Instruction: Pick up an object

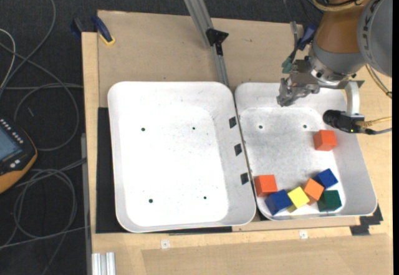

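The gripper (290, 96), grip state unclear, hangs by the right bin's (274, 91) far edge; the near-edge blocks (299, 196) sit packed, so fingers may jam

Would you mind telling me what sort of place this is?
Probably a robotics lab: a robot arm reaches over two white bins on a wooden bench, with coloured blocks for picking and loose cables on the floor.

I see open floor across the right bin (274, 133); blocks (299, 192) crowd its near edge, one orange block (325, 140) right.
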Robot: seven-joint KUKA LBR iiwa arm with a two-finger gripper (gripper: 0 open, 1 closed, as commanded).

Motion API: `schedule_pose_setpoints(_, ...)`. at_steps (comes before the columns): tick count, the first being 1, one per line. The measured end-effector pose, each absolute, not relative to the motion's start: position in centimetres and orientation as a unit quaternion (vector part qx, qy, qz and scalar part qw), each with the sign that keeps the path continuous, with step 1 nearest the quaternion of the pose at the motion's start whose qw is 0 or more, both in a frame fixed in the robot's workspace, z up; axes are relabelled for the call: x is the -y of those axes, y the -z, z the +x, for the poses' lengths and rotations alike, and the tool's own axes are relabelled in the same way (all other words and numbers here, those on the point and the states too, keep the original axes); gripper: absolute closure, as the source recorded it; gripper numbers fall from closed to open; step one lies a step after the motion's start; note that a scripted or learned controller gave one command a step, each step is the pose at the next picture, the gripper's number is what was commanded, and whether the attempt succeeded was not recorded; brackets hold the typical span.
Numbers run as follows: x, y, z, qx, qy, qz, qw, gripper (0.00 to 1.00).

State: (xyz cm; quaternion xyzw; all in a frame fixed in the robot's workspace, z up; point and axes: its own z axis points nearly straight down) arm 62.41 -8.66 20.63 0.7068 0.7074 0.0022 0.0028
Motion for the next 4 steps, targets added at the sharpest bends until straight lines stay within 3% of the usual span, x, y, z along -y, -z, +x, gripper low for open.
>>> schedule_pose_setpoints(1, 9.5, -26.5, 63.0, -0.708, -0.0026, 0.707, 0.004, 1.00)
schedule_pose_setpoints(2, 9.5, -28.2, 63.1, -0.708, -0.0016, 0.707, 0.002, 1.00)
schedule_pose_setpoints(4, -0.8, -26.8, 61.2, -0.709, -0.0004, 0.705, -0.002, 1.00)
